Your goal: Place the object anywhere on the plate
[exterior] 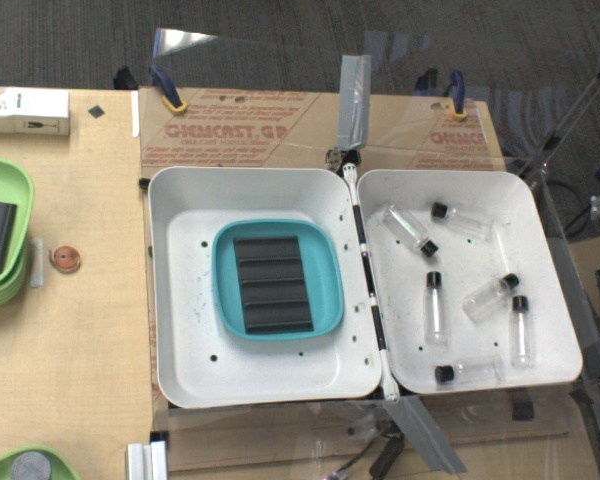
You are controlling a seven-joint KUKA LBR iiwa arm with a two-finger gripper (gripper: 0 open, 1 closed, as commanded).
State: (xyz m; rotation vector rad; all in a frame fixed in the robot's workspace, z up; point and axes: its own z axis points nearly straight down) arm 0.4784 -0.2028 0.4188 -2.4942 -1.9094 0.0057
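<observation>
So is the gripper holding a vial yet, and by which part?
Nothing is being held. All six vials lie loose in the right bin, and the teal plate in the left bin carries only its dark insert.

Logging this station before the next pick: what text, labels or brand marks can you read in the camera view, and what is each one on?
"GHEMCAST.GP" or close to it, large red letters, partly blurred: on the brown cardboard sheet behind the left bin.
The same red print again, cut off at the sheet's right end: only partly legible.
Smaller red lines above and below those letters: too small to read.
Dark print on the white box at top left: too small to read.
</observation>
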